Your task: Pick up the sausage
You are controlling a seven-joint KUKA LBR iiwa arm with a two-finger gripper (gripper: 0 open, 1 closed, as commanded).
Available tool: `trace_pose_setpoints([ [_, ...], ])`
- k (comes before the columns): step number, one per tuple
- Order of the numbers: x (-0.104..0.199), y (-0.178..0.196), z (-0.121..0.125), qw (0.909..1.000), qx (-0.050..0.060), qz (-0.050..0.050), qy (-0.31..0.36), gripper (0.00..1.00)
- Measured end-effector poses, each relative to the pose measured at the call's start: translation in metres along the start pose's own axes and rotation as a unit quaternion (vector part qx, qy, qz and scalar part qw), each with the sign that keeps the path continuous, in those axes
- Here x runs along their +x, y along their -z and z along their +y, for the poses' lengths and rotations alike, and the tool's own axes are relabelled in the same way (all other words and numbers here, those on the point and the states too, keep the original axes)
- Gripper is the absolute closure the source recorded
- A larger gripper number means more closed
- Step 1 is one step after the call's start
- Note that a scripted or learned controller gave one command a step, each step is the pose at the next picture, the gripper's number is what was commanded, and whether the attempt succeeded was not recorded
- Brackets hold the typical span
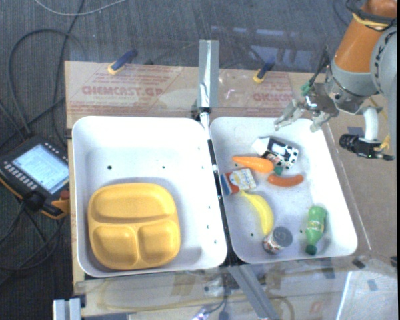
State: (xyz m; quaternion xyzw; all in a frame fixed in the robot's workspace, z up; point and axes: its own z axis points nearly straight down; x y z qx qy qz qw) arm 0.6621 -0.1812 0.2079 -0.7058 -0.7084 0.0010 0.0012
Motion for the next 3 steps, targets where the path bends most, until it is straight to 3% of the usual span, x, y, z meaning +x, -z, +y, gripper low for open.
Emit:
trace_pose_setpoints([
  [1,-0.023,-0.089,-0.028,0.9988,-0.017,-0.004,-0.047,0.00],
  [2,-0.003,-0.119,-0.089,0.9995,-0.009,-0.004,0.030,0.00],
  [3,-0.003,-0.110,-0.087,0.9995,-0.010,-0.003,0.031,1.00],
])
